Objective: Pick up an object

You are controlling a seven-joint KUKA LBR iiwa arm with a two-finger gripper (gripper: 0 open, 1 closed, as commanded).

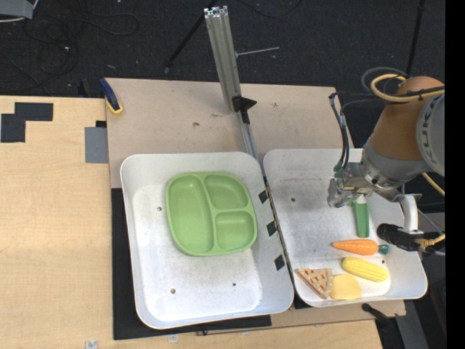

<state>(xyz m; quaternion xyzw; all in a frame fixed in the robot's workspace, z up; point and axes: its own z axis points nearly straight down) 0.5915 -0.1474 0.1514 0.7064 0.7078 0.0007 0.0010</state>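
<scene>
Left bin (145,297): you see shallow white plastic, speckled floor, rounded corners.
Plate (212,214): pale green, glossy, three compartments; sits in the left bin toward its far side.
Right bin (305,224): same white plastic; its near right corner is cut off by dark clutter.
Gripper (347,193): grey metal, low over the right bin's far right part; you cannot tell how wide the claw is, or whether it has hold of anything.
Green piece (361,218): slim, upright-looking stick just below the gripper; contact unclear.
Carrot (356,246): orange, tapered, matte.
Corn (365,269): yellow, ribbed, nearer than the carrot.
Pizza slice (315,280): triangular, at the near edge.
Writing: none legible.
</scene>
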